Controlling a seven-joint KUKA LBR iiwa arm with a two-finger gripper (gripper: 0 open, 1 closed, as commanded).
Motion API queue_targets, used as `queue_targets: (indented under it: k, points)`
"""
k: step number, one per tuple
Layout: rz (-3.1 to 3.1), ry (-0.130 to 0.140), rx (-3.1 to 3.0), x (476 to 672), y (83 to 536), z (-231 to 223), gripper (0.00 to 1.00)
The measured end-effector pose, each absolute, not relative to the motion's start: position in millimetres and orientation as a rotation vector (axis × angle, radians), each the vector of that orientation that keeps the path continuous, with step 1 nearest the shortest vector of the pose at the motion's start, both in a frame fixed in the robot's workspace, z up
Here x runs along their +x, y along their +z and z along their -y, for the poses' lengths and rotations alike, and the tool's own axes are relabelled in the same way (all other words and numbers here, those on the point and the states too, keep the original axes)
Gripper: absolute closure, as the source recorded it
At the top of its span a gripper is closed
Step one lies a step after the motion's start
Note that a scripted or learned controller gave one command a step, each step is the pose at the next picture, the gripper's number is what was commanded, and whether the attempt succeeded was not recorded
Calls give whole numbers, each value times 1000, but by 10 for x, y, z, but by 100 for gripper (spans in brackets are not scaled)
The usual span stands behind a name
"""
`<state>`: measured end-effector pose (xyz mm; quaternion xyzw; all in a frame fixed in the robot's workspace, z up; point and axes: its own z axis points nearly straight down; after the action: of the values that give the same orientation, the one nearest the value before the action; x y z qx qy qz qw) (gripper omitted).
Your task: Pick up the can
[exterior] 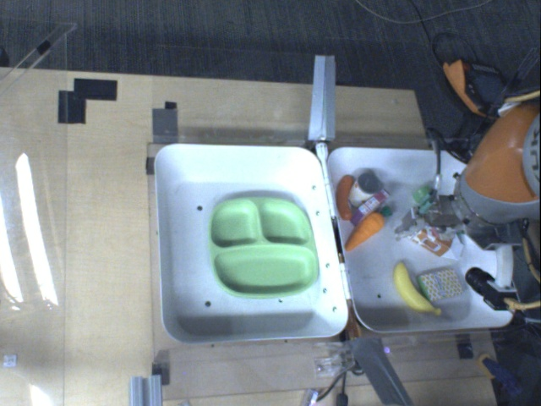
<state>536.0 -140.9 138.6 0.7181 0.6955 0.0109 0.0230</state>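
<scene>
The can (368, 188) lies in the right bin (380, 311) near its far left corner, showing a grey end and a white and purple label. It rests against a reddish sausage (345, 194) and an orange carrot (364, 230). My gripper (428, 217) hangs over the middle of the right bin, about a can's length to the right of the can and apart from it. It sits just above an orange and white packet (435, 241). Nothing is visibly held in it.
A yellow banana (412, 288) and a speckled grey-green block (442, 284) lie near the right bin's front. A small green item (422, 195) sits beside the gripper. The left bin (182, 227) holds a green divided plate (263, 245). The arm's orange band (505, 155) overhangs the right edge.
</scene>
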Motion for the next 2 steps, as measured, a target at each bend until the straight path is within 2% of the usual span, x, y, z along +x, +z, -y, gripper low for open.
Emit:
queue_targets:
  k: [1,2]
  points:
    - [-2160,10,2268,4930,890,1758,0]
    - [-2159,12,2270,5944,888,1602,0]
